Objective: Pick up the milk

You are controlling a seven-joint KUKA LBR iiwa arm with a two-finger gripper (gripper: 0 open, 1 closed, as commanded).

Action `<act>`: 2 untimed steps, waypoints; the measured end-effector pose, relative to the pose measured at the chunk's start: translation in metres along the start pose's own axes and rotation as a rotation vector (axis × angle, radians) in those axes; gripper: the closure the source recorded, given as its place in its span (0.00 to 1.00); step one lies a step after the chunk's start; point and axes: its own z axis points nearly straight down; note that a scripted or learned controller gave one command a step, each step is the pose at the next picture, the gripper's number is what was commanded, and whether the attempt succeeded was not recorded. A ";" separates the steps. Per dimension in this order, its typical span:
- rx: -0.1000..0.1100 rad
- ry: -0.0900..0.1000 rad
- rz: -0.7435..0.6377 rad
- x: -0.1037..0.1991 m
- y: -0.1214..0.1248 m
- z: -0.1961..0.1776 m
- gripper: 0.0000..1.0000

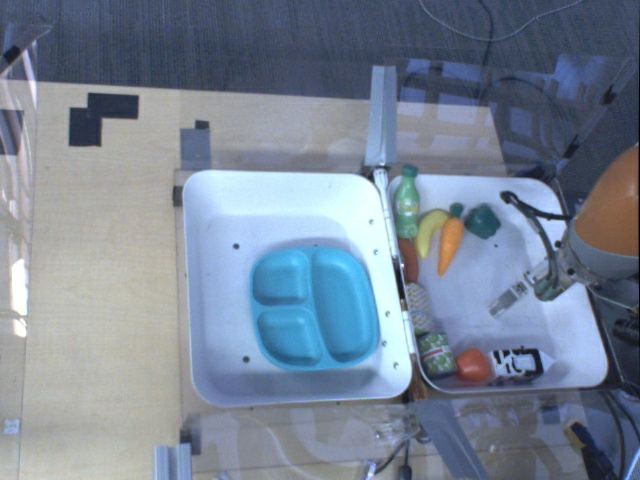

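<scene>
The milk carton lies on its side along the right bin's near edge, long axis left-right, beside a tomato. The gripper hovers just beyond it, holding nothing; whether it is parted or closed cannot be told.

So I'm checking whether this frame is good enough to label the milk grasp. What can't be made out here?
- Hand: small and pale against the right bin in the camera view; open or shut cannot be told.
- Milk: print too small to read.
- Arm: cut off by the right edge.
- Items along the divider, below the green bottle: crowded, overlapping, hard to identify.
</scene>
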 end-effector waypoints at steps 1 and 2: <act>-0.001 0.000 0.038 -0.040 0.067 0.002 0.00; 0.003 0.003 0.033 -0.021 0.033 -0.031 0.00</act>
